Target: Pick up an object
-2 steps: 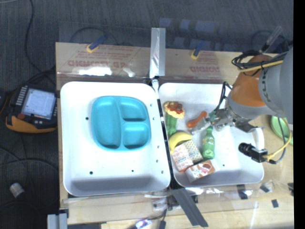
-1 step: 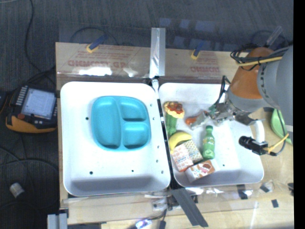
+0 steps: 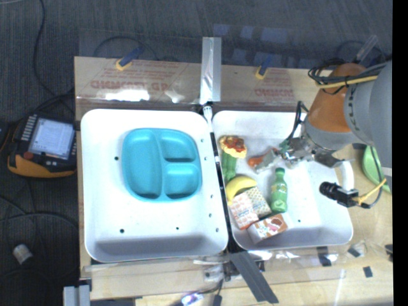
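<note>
Gripper [image 3: 288, 150] state I cannot tell; it hangs low in the right bin [image 3: 331, 231], just above the green bottle [image 3: 278, 189] and beside a small red item [image 3: 257, 162]. Going left to right: the left bin [image 3: 102, 234] carries a blue divided tray [image 3: 161, 162]; the right bin has a green stick [image 3: 229, 164], a banana [image 3: 240, 186] and two snack packets [image 3: 248, 207]. Judging by this, the reach is in hand; next comes a final descent over one piece and a firm close.
</note>
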`<state>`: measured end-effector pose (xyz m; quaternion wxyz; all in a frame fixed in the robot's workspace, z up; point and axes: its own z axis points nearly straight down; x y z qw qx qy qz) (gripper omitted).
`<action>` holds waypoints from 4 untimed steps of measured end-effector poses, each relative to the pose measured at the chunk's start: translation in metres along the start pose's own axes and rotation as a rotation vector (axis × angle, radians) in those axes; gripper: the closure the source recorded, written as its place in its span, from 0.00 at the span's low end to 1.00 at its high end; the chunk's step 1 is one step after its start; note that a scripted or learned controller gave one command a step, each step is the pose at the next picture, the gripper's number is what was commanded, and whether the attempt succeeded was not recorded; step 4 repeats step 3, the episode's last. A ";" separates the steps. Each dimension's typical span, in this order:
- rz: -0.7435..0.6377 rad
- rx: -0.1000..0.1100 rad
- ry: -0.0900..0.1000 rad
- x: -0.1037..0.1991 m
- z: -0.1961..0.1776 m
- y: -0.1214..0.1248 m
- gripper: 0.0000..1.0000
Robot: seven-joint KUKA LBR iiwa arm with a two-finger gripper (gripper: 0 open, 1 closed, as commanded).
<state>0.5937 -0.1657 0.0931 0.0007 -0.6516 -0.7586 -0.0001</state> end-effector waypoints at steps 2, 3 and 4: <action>-0.031 -0.014 -0.004 0.022 -0.007 -0.044 1.00; 0.061 0.003 -0.002 0.116 -0.118 -0.008 1.00; 0.061 0.003 -0.002 0.116 -0.118 -0.008 1.00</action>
